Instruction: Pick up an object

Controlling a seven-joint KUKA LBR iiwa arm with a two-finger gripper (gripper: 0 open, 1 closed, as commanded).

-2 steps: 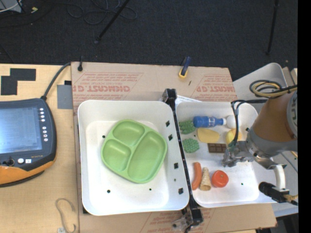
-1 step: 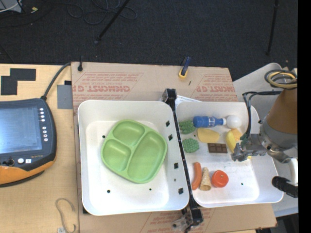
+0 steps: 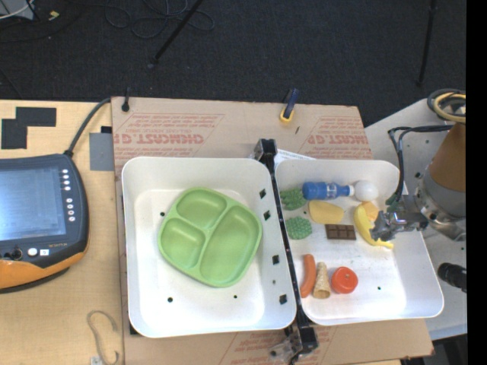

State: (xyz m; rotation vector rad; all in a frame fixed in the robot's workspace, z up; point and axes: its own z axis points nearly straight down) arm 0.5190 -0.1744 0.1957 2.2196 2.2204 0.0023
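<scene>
With the pincer [image 3: 390,223] touching the curved yellow plastic banana [image 3: 364,224] in the right white bin [image 3: 415,280], its spread impossible to tell, a grasp should straddle the banana's middle before lifting.

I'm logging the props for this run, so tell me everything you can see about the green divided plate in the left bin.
The green divided plate is pale green, looks like smooth matte plastic, and has a rounded outline with a raised rim. Low ridges split it into three compartments, with nothing in any of them. It lies flat and right side up, turned at a slant, near the middle of the left white bin, resting on the bin's floor. Nothing else touches it; the end effector is over the right bin.
</scene>
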